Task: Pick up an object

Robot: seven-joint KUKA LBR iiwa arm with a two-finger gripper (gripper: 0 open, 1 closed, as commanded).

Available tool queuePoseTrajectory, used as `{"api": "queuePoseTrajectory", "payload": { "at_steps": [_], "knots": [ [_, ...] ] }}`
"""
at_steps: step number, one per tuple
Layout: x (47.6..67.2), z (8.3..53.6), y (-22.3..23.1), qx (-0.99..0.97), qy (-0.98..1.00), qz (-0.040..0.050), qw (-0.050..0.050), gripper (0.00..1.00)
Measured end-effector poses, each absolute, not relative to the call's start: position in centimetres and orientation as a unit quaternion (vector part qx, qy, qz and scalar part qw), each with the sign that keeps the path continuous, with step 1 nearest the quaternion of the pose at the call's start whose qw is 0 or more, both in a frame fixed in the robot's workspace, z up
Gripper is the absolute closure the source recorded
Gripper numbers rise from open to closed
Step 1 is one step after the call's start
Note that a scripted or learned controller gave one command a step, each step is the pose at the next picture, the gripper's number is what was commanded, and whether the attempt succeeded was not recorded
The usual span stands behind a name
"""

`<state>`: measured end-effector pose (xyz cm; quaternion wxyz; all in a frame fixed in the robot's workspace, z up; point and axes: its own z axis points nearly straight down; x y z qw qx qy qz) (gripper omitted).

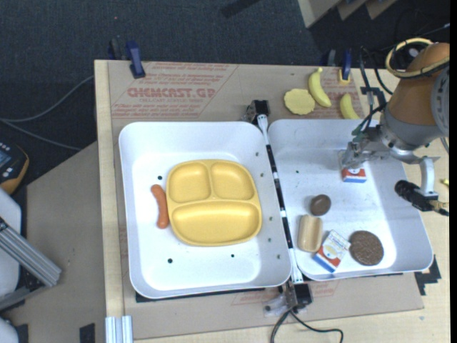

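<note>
Along the right bin's point(400, 259) near edge lie a small carton point(332, 251), a brown round patty point(366, 247) and a tan cylinder point(310, 232), a dark ball point(320, 204) just behind. Open floor follows. Toward the far edge the gripper point(353, 164) stands over a red-and-white box point(353, 175); whether its fingers are parted or closed, I cannot tell.

Reaches in from the right, grey arm point(418, 113) with the orange band above the wrist bent steeply downward; gripper point(355, 164) pointing down at the lower left end of the wrist, fingers too blurred to judge
</note>
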<state>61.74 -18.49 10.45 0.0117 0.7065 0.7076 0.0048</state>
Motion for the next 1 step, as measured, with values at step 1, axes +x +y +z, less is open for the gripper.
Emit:
{"api": "queuePoseTrajectory", "payload": {
  "at_steps": [1],
  "knots": [
    [61.67,10.31,-18.47,0.707,0.708,0.0043,0.011,0.00]
  ]
}}
